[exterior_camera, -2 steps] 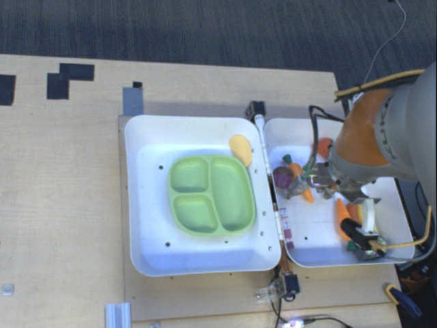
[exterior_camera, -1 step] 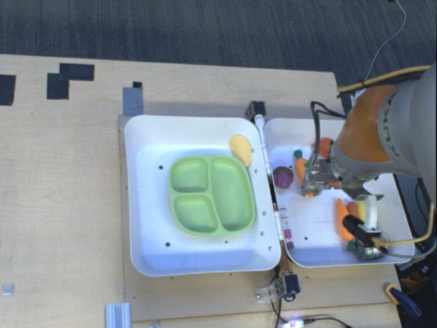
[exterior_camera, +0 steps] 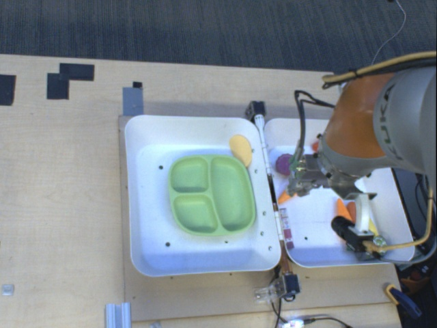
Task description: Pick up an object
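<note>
The arm's wrist hides much of the right bin point(exterior_camera: 321, 255); the gripper point(exterior_camera: 298, 178) sits low at center right, near a half-hidden purple object point(exterior_camera: 283, 162). A green tray point(exterior_camera: 210, 195) fills the left bin point(exterior_camera: 147, 203).

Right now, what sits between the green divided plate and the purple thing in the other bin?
In the camera view, the yellow piece and the raised rims where both bins meet lie between the green plate and the purple thing.

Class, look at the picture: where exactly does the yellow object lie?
The yellow object lies in the left bin, at its upper right corner, just beyond the green tray.
</note>
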Tool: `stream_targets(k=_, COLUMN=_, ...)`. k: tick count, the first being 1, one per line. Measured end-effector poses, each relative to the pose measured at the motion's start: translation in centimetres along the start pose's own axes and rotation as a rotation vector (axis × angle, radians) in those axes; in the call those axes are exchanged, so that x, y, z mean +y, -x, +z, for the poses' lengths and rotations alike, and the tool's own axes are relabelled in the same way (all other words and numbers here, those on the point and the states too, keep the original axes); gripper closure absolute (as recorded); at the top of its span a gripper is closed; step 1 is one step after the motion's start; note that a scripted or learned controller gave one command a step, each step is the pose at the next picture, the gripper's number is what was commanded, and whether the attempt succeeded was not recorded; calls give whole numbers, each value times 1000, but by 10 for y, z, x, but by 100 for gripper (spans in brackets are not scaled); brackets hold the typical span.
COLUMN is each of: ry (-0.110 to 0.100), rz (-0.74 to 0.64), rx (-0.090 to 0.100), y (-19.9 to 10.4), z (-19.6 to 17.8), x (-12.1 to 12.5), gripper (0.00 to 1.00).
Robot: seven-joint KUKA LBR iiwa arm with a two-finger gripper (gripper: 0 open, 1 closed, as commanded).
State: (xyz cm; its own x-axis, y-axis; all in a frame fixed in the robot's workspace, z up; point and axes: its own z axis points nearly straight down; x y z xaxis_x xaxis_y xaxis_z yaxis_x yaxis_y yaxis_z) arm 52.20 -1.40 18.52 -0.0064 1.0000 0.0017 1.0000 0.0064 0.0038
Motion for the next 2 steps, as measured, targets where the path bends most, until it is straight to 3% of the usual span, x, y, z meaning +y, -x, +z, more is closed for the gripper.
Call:
stream_targets(k=1, ry=-1, rz=1, rx=-1, y=1, z=0, x=0, gripper=0)
stream_targets(k=2, ry=-1, rz=1, rx=-1, y=1, z=0, x=0, gripper=0)
